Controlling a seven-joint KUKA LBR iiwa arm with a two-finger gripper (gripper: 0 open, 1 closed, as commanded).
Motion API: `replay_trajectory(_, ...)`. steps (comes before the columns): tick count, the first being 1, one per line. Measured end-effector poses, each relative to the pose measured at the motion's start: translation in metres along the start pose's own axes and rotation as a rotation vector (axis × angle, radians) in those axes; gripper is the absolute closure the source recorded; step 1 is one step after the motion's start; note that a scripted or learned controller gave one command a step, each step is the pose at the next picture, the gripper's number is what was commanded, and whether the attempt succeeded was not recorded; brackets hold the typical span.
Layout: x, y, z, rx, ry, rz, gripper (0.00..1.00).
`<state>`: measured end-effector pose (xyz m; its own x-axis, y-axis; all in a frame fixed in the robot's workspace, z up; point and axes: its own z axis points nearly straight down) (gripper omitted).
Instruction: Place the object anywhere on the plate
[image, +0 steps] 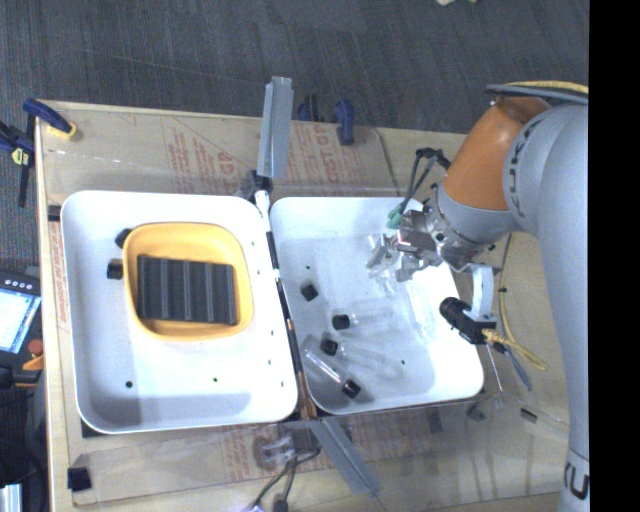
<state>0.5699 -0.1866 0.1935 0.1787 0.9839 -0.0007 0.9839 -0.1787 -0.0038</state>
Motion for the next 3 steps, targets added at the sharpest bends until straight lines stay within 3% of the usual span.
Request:
replay_trajectory(1, 0.024, -0.033, 0.018, 0.003, 0.002, -0.216, 1.0)
replay_trajectory(2, 0.076, -0.01, -0.004, 0.0, 0.0, -0.326, 1.0)
replay_trajectory(3, 0.141, 0.003, 0.002, -0.004, -0.001, -0.553, 1.0)
